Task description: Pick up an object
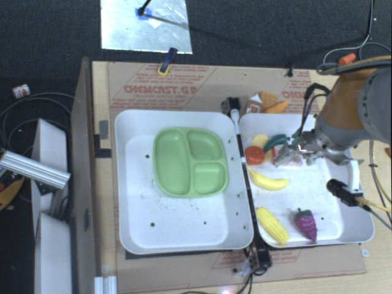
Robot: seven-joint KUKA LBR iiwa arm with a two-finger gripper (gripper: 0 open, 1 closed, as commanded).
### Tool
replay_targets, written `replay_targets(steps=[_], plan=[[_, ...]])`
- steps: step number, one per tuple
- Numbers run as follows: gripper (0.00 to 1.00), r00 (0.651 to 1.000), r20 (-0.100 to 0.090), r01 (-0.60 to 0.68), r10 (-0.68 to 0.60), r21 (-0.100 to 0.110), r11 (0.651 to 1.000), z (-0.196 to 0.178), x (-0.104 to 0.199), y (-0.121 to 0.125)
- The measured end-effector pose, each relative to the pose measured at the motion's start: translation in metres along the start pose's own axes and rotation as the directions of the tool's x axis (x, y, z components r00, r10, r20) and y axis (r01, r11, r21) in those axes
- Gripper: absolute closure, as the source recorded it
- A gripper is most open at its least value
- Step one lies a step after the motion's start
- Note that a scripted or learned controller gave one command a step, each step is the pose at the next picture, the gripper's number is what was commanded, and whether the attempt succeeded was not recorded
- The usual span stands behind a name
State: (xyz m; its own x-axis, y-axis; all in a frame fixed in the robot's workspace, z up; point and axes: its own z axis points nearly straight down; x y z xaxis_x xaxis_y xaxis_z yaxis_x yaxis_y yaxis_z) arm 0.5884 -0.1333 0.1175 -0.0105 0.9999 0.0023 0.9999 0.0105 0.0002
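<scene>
Gripper (pixel 286 155): low over the upper left part of the right bin (pixel 355 225), among the toy food; whether it is wide, narrow or holding anything I cannot tell (the metal parts blur together there).
Green item (pixel 275 142): a dark green piece just beside the gripper, at its upper left; what it is stays unclear.
Tomato (pixel 255 155): small, red, near the bin's left wall, left of the gripper.
Yellow round fruit (pixel 261 142): just above the tomato, touching or nearly so.
Banana (pixel 267 180): lies below the gripper, apart from it.
Corn (pixel 272 225): at the lower left of the right bin.
Purple fruit (pixel 307 224): right of the corn (a small green cap on top).
Arm (pixel 352 106): grey with an orange band, reaching in from the right.
Left bin (pixel 131 182): bears a green divided plate (pixel 188 162) with three compartments.
</scene>
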Motion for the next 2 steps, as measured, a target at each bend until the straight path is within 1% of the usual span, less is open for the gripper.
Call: replay_targets(steps=[1,2], plan=[[0.00,1.000,0.011,-0.016,0.016,-0.005,1.000,0.019,0.024,0.031],[0.00,1.000,0.006,-0.009,0.009,-0.014,1.000,0.027,0.011,0.046]])
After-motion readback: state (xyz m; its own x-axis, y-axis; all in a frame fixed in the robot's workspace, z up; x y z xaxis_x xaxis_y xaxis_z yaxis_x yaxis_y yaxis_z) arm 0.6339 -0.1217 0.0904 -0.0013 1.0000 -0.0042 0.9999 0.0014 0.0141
